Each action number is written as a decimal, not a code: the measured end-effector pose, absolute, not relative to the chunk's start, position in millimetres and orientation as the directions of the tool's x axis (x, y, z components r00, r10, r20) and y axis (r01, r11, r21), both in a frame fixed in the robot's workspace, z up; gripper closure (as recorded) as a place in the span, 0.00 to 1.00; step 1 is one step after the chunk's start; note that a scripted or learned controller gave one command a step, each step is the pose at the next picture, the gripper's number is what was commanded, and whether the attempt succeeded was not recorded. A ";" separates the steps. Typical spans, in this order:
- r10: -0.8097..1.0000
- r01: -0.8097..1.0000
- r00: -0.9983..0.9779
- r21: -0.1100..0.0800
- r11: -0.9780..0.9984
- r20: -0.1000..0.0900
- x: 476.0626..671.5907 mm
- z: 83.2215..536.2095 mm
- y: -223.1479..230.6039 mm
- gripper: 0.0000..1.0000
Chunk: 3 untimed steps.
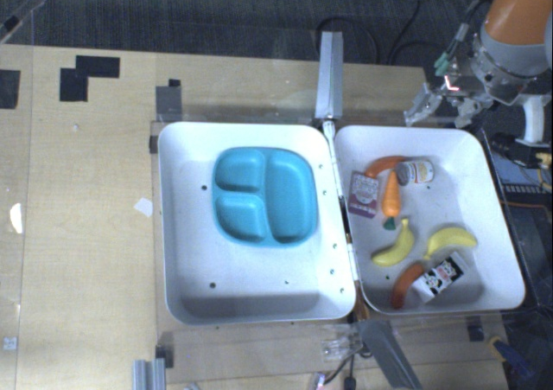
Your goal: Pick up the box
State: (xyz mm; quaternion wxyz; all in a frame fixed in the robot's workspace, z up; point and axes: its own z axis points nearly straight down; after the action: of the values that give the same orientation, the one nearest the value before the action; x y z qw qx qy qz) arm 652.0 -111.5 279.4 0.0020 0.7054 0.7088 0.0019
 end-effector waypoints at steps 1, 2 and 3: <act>0.992 0.992 0.125 0.004 -0.125 0.000 621.4 217.2 -165.6 0.00; 1.000 1.000 0.016 0.009 -0.016 -0.001 657.5 88.9 -195.0 0.00; 1.000 1.000 0.012 0.017 -0.012 -0.003 660.1 102.1 -193.9 1.00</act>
State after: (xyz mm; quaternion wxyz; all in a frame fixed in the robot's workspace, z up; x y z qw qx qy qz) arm 660.1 -193.9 102.1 0.0068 0.7114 0.7027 0.0049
